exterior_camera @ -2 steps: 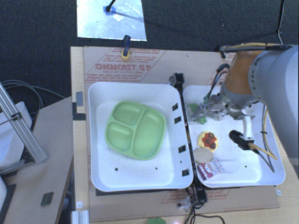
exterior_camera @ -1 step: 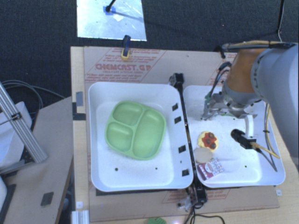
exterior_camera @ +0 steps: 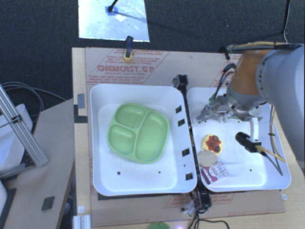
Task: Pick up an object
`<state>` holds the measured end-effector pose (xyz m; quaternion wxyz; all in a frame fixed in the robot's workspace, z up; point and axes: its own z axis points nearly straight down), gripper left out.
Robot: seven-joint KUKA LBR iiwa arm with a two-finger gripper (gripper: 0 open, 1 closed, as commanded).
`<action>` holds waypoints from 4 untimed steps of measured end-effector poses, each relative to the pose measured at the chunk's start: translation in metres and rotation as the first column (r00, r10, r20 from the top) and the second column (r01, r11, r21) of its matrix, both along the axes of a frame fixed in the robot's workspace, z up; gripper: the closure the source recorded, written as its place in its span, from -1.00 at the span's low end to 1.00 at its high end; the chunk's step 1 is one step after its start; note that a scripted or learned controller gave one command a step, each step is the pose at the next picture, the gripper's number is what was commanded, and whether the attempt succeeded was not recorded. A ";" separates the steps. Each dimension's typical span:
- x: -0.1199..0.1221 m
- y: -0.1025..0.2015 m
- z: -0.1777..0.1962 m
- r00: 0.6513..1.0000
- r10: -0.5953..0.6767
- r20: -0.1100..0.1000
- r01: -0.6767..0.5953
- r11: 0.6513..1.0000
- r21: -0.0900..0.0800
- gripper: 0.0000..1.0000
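You see two white bins. The left bin holds a light green plate. In the right bin you have a yellow round thing with red spots, a tan disc, and a packet that looks red and white, though it is small and blurry. The arm is grey with an orange band. The worktop is light brown with red letters.

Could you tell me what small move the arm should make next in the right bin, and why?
Probably shift the gripper toward the bin's near side, over the yellow-and-red round toy. The gripper sits over bare floor in the far part of the right bin, while the toy, a tan disc and a red-and-white packet lie nearer the front edge, the toy closest.
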<state>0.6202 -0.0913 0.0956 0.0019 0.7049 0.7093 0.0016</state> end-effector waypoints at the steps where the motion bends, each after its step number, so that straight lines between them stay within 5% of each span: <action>1: -0.052 0.006 -0.009 1.000 -0.006 -0.009 0.006 1.000 0.001 -1.00; 2: -0.038 -0.036 0.074 1.000 -0.007 0.003 0.007 1.000 -0.003 -1.00; 3: -0.068 -0.017 -0.013 1.000 -0.007 0.000 0.007 1.000 0.002 -1.00; 4: -0.013 -0.025 -0.010 1.000 -0.001 0.002 0.001 1.000 -0.001 -1.00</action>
